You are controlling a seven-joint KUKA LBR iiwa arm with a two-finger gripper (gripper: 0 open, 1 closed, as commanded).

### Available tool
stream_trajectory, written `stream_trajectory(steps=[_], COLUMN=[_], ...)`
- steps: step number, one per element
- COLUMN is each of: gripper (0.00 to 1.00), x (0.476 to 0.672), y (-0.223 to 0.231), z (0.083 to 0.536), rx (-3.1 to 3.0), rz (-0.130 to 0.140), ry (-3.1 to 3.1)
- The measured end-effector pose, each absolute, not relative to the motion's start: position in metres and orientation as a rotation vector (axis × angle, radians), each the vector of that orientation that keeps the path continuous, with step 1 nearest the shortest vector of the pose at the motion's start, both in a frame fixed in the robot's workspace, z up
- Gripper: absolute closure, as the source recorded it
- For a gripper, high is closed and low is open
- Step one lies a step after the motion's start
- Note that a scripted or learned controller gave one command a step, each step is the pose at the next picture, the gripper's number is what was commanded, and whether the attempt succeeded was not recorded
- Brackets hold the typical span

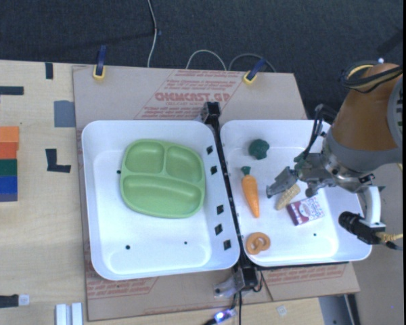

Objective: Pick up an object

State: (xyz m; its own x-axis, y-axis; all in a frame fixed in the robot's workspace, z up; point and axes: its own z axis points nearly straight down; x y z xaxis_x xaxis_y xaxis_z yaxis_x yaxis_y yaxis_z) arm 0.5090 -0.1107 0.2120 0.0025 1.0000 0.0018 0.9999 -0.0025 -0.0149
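The right bin (338, 249) holds several small items. An orange carrot (250, 192) lies near its left wall, and a dark green broccoli piece (258, 148) sits behind it. By the front edge rests a brown pretzel (258, 242). A purple-and-white packet (305, 211) lies at centre right, with a tan, bread-like piece (289, 196) just to its left. My gripper (285, 183) hangs low over the tan piece, right of the carrot, and partly hides that piece. Whether it touches the piece is unclear.
In the left bin (95, 202) sits a green divided plate (164, 178). A black divider (221, 181) runs between the bins. The grey arm with its orange band (365, 124) comes in over the right bin's right side. Coloured blocks (1, 164) stand at the far left.
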Motion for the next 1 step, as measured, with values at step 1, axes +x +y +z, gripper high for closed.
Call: stream_trajectory(steps=[1], gripper=[0.00], x=[0.5119], y=[-0.1104], z=[0.2185], rx=[-2.219], rz=[0.002], ry=[-2.223])
